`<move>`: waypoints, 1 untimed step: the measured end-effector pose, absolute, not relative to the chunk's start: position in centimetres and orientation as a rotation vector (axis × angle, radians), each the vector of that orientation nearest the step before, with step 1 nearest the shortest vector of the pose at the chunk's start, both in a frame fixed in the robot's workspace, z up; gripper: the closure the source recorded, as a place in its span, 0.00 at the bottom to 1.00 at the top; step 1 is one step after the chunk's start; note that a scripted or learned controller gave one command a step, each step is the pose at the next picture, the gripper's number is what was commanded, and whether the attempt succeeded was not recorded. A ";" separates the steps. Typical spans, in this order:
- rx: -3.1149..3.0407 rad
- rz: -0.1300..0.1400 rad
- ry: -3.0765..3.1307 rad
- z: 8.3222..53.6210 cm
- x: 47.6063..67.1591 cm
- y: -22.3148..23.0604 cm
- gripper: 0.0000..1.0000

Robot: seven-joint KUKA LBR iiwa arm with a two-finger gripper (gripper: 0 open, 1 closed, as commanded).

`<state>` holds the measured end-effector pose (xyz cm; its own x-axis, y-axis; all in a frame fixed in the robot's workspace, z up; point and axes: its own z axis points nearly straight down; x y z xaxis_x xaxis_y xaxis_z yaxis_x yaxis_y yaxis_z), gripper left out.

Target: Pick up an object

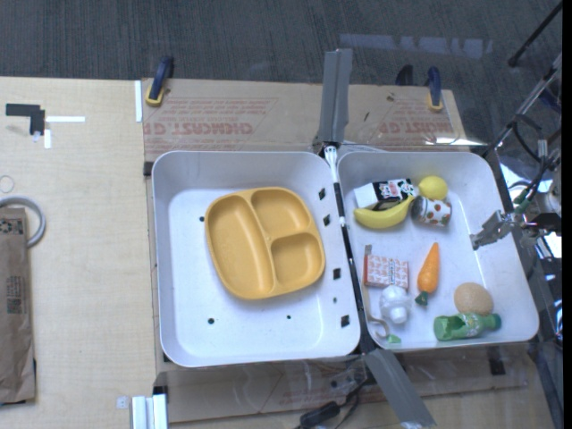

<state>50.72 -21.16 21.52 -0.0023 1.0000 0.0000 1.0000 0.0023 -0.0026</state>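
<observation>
Nothing is picked yet: the banana (pixel 384 214), carrot (pixel 429 268) and bottle (pixel 466 326) lie in the right bin (pixel 514 266) (gripper (pixel 490 231) at its edge, grasp unclear).

White shallow bins: two (pixel 179 239) (pixel 496 266)
Yellow divided plastic tray: one (pixel 264 240)
Yellow banana: one (pixel 382 215)
Orange carrot: one (pixel 429 269)
Yellow lemon: one (pixel 433 187)
Green plastic bottle: one (pixel 465 326)

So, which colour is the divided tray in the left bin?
Yellow: the divided tray, seen in the camera view.
</observation>
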 end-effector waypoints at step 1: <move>-2.078 0.002 -2.354 9.1 47.7 -15.3 0.00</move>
<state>47.71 -15.32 9.12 -0.1239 0.9923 0.0005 0.9923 0.1239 -0.0019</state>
